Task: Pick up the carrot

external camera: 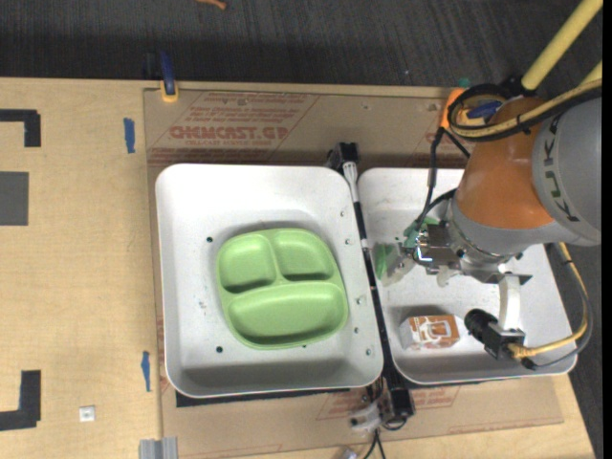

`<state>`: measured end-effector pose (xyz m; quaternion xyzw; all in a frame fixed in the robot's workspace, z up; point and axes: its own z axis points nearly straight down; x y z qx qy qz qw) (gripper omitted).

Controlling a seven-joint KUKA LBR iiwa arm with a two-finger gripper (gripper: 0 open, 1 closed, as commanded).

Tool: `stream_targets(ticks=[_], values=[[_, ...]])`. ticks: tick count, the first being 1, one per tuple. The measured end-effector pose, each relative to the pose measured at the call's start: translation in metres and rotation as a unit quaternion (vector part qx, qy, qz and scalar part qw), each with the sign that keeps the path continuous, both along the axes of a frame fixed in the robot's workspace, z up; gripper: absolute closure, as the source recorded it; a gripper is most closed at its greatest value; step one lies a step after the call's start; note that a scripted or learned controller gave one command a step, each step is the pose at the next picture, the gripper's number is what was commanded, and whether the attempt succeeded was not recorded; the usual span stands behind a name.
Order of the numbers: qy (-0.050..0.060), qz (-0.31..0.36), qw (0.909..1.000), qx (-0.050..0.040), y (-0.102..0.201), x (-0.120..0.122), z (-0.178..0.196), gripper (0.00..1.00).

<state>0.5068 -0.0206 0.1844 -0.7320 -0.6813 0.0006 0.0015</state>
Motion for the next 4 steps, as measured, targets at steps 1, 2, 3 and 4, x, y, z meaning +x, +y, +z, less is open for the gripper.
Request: stream_targets(ticks=[1,2,3,4], values=[[-0.002,-0.019,0.9998,-0.0013,-0.068,0.025,0.014,0.0],[0.001,-0.145,0.9895,-0.0001,0.009,-0.004,0.0,0.0],[-0.002,-0.095,0.9955,-0.0012,-0.109,0.014,0.013,0.0],[-0.001,-0.186,0.9825,-0.0009,-0.075,0.016,-0.089,0.0]])
